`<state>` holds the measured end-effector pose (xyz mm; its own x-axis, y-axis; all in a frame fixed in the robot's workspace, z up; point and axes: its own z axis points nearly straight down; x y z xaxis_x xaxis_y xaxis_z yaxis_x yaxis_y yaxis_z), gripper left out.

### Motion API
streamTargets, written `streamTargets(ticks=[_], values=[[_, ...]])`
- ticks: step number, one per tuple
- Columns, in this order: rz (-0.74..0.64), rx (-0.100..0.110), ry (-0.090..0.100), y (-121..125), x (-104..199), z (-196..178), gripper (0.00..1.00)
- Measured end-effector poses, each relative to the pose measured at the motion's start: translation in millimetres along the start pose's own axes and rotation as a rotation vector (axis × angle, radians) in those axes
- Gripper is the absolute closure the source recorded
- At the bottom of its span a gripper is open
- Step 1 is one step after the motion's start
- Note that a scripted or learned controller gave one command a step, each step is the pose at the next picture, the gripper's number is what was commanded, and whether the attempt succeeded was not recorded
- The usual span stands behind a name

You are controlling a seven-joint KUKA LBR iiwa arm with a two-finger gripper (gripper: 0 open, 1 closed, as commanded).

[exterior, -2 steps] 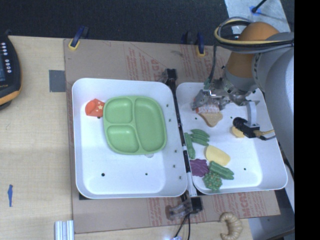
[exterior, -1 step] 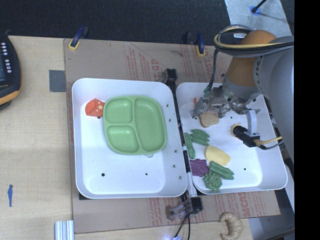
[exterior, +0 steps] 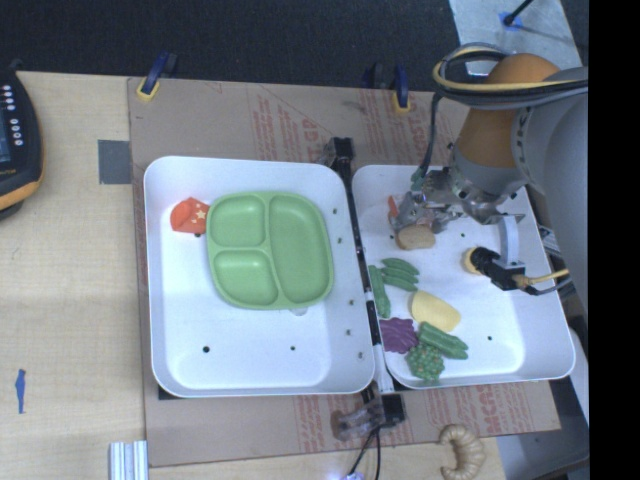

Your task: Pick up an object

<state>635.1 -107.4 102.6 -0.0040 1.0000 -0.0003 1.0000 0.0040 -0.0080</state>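
One end effector [exterior: 415, 213] sits low in right bin [exterior: 540, 353] over tan lump [exterior: 416, 237], approach/grasp step; finger state can't tell; next needs firm close, then lift.

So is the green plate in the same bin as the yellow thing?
No. The green plate lies in the left bin, while the yellow thing lies in the right bin among the toy vegetables.

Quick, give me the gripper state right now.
Gripper: cannot be told; it is low in the right bin, right above a tan piece.
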Motion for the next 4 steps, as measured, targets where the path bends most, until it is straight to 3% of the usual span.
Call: streamTargets(ticks=[1, 2, 3, 4], values=[[-0.007, -0.015, 0.003, -8.3, 80.9, -95.9, 1.0], [-0.001, -0.005, 0.0, -10.3, 75.7, -89.4, 0.0], [0.005, 0.002, -0.003, -10.7, 7.1, -11.8, 0.0], [0.0, -0.005, -0.001, 21.2, -9.4, 11.4, 0.0]])
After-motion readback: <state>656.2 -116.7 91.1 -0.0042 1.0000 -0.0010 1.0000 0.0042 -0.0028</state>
